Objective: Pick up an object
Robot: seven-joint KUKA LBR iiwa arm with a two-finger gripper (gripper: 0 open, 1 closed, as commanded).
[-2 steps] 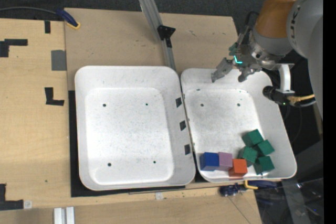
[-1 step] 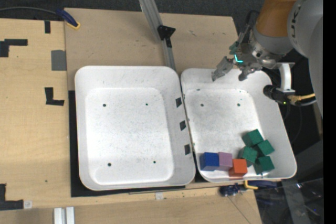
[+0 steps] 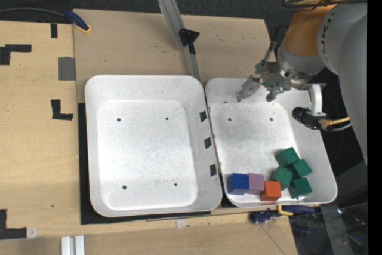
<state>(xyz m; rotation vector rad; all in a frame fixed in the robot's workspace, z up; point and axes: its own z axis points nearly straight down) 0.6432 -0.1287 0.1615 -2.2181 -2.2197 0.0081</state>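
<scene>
**Blocks at the near corner, hand spread wide above**

Nearest us, at about 5 o'clock, we see the blocks bunched in the right bin (image 3: pixel 310 140): a blue block (image 3: pixel 239 182), a lilac block (image 3: pixel 256 182) and an orange block (image 3: pixel 272 189) in a row, touching, with green blocks (image 3: pixel 293 170) heaped just beside them. Farther off, at 2 o'clock, our hand (image 3: pixel 261 90) hangs over the bin's far rim, fingers spread apart with nothing between them. At 9 o'clock sits the left bin (image 3: pixel 95 92) on the surface (image 3: pixel 125 45).
</scene>
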